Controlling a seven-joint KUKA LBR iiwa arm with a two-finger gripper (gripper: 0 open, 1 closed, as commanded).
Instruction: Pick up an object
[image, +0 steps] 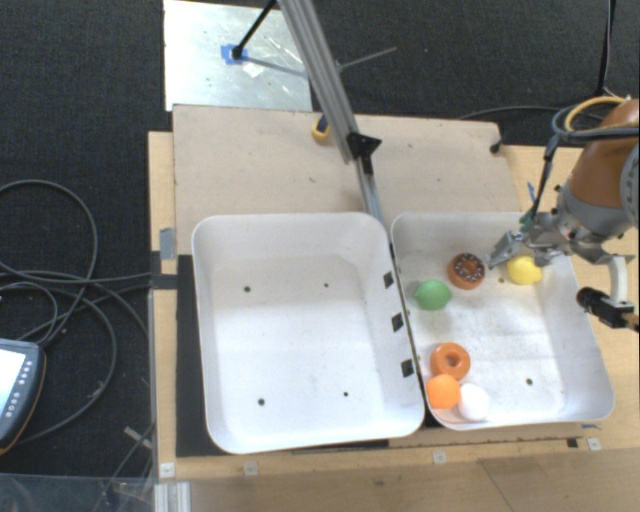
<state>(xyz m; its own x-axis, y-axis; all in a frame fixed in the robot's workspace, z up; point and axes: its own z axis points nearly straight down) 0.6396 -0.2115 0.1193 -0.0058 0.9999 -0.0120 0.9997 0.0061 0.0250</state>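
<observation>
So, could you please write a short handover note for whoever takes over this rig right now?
Gripper: low over the right bin, at the yellow object; a grasp cannot be confirmed.
Objects, all in the right bin: brown donut left of the yellow object, green ball, orange ring, orange ball, white ball near the front edge.
Done: arm brought to the yellow object.
Left: secure a grasp and lift.

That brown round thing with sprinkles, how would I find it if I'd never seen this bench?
Look in the right-hand white bin, near its far wall. The brown doughnut lies between a green ball and a yellow ball at the gripper. It alone is dark brown and speckled; the other ring is plain orange.
</observation>
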